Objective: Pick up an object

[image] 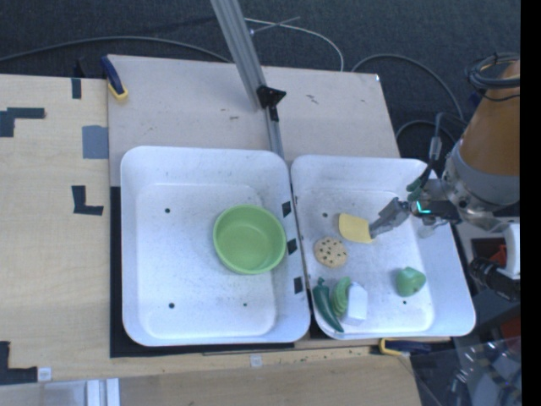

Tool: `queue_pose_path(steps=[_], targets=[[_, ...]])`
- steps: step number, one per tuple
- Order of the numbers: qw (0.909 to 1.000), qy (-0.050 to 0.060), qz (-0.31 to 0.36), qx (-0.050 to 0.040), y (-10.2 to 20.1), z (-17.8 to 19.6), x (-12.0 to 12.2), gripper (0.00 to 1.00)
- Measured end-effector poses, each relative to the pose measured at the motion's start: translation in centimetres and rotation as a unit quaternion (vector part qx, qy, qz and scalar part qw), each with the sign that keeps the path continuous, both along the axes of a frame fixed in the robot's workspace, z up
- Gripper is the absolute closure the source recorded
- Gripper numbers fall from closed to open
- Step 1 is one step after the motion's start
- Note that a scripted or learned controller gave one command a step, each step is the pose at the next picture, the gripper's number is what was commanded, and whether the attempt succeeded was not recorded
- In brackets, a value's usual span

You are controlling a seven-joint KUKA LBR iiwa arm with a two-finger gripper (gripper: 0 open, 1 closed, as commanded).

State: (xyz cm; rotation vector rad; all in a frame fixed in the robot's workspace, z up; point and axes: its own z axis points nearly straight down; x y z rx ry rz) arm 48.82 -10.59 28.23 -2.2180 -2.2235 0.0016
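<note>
Over the right bin [439, 311], the tool [385, 221] touches the yellow piece [354, 227] just above the cookie [330, 251]; its grip state is unclear.

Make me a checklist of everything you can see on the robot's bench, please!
Surface: two white bins, left bin, right bin, on a wooden bench.
Job's things: yellow piece, cookie, green lump, leafy green toy, all in the right bin.
Clutter: green bowl in the left bin.
End effector: low over the right bin, beside the yellow piece.
Cables: white cable behind the bench.
Surroundings: metal pole, dark floor.
</note>
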Motion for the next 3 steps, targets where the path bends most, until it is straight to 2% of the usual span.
queue_pose_path(steps=[1, 3], targets=[[1.0000, 0.003, 0.000, 0.0004, 0.8, -4.8, 0.5, 0.00], [1.0000, 0.004, -0.001, 0.0005, -0.4, -16.2, 0.9, 0.00]])
